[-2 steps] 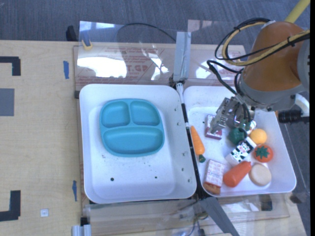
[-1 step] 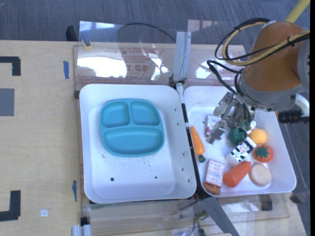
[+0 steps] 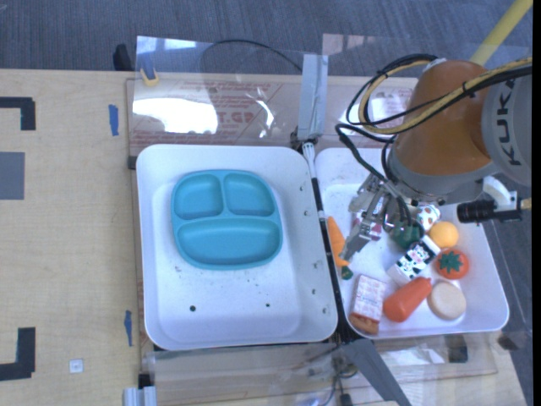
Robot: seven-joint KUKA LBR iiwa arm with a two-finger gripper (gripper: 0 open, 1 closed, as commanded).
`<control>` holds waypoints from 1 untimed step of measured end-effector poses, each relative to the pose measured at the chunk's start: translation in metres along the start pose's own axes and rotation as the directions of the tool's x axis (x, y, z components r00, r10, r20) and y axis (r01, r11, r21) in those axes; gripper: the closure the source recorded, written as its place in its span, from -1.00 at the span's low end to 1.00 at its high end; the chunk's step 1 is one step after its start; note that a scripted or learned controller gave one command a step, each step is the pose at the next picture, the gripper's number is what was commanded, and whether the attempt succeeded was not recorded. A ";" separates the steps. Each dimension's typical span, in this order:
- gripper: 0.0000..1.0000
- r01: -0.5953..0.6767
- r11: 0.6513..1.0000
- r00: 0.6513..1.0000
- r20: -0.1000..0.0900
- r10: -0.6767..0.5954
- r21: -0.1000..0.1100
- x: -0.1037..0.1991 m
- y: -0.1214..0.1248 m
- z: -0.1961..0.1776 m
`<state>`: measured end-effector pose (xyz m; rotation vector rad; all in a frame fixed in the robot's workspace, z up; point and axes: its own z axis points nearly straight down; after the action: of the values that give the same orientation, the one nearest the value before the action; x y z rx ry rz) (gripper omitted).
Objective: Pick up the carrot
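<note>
Orange and slim, the carrot (image 3: 336,240) is being seen in the camera view lying along the right bin's (image 3: 490,315) left wall, just left of the gripper (image 3: 365,229), whose fingers are hanging apart, unloaded.

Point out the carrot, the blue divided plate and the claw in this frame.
carrot (image 3: 336,238): camera view, middle of its orange body.
blue divided plate (image 3: 226,244): camera view, floor of its large lower compartment.
claw (image 3: 363,235): camera view, midway between its fingertips.
</note>
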<state>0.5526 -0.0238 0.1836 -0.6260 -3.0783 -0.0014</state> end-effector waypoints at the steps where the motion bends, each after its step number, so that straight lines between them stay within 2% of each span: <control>1: -1.00 -0.303 0.953 0.953 0.004 0.303 -0.002 -0.013 0.062 0.000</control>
<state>0.5884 0.0281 0.1837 -1.0912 -2.9500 -0.0024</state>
